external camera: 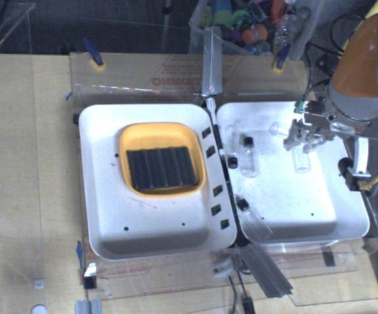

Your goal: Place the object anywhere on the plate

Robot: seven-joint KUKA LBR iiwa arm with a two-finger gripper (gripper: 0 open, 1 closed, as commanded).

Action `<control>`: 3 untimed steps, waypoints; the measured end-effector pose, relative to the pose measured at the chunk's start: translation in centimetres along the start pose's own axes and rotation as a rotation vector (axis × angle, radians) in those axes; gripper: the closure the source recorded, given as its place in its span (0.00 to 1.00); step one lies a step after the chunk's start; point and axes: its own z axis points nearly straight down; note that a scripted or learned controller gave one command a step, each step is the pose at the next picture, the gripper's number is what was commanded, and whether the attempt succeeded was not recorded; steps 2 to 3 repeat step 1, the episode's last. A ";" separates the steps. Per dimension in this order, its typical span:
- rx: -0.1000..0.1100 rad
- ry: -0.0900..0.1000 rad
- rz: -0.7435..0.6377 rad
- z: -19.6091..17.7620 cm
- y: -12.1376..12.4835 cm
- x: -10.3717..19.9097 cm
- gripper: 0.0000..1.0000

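The object, a small clear vial point(248, 156) with a dark cap, lies in the right bin point(287, 201), near the wall that divides it from the left bin point(104, 221). The yellow plate point(130, 139) with a dark ribbed insert point(161, 168) sits in the left bin, well apart from the vial. The gripper point(303, 142) hangs over the right bin, to the right of the vial; its fingers point down with a narrow gap, and something clear point(301, 159) seems to be under them, but I cannot tell if they hold it.
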 end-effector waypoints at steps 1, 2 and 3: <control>0.000 0.000 0.000 0.0 0.0 0.0 0.00; 0.000 0.000 0.000 0.0 0.0 0.0 0.00; 0.000 0.000 0.000 0.0 0.0 0.0 0.00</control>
